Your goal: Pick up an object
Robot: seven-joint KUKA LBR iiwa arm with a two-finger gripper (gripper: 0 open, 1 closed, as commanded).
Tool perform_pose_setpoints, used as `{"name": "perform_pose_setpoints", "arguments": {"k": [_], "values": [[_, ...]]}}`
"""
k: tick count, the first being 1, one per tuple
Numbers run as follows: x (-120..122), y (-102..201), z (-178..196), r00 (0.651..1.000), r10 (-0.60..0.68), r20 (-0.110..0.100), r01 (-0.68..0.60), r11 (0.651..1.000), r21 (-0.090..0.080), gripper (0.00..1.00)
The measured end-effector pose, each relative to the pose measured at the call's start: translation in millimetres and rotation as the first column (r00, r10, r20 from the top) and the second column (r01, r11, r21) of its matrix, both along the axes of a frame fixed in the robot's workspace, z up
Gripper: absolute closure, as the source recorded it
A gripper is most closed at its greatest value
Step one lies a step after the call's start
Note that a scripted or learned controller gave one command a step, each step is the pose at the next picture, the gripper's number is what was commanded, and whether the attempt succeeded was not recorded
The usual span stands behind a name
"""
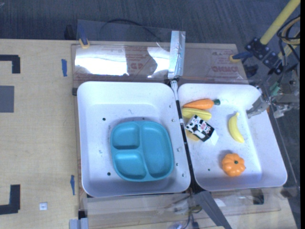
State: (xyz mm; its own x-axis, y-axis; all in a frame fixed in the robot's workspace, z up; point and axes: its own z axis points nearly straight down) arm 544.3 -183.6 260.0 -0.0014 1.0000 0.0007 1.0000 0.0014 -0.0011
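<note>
The right bin [267,175] holds several toy items. An orange carrot [199,104] lies at its back left, with a yellow piece [196,114] just in front of it. A black-and-white patterned item [200,128] rests on a yellow piece beside the bin's left wall. A yellow banana [235,127] lies near the middle, and an orange pumpkin [233,164] sits toward the front. My gripper [259,106] hangs over the bin's back right edge, to the right of the banana and apart from every item.
The left bin [95,104] holds a blue divided plate [141,150]. A clear panel with a metal strip [177,54] stands behind the bins. Cables and a yellow pole [281,15] crowd the back right corner. Wooden bench surface [33,142] stretches to the left.
</note>
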Motion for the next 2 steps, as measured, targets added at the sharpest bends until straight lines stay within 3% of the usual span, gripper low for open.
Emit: {"name": "perform_pose_setpoints", "arguments": {"k": [1, 2], "values": [[38.2, -21.3, -160.6, 0.983, -0.184, -0.012, 0.184, 0.983, 0.012, 0.00], [41.0, -24.0, -145.1, 0.983, -0.183, 0.000, 0.183, 0.983, 0.005, 1.00]]}}
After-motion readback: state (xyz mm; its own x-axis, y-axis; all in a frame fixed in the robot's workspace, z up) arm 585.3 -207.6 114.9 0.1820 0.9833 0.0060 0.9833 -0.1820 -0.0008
